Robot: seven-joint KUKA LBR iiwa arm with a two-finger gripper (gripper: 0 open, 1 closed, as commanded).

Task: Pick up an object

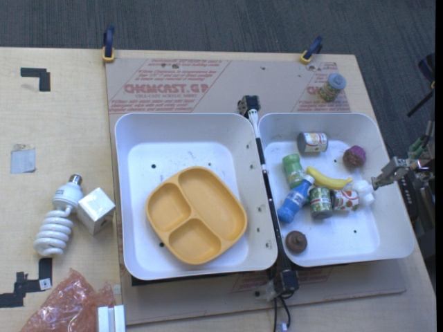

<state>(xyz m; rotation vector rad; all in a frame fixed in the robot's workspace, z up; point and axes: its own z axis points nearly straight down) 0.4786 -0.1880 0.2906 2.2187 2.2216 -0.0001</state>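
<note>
The gripper (pixel 387 175) sat at the right bin's (pixel 394 237) right rim; finger state could not be determined. The approach step was in hand. The banana (pixel 329 179) lay mid-bin among the cans, requiring inward travel, then descent.

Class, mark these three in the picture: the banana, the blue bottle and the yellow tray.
banana (pixel 329 179): camera view, middle of its curved body.
blue bottle (pixel 293 201): camera view, middle of its blue body.
yellow tray (pixel 196 215): camera view, the ridge where its three compartments meet.

Two white bins (pixel 128 206); one yellow tray (pixel 196 214); three cans (pixel 313 142); one banana (pixel 329 179).
</note>
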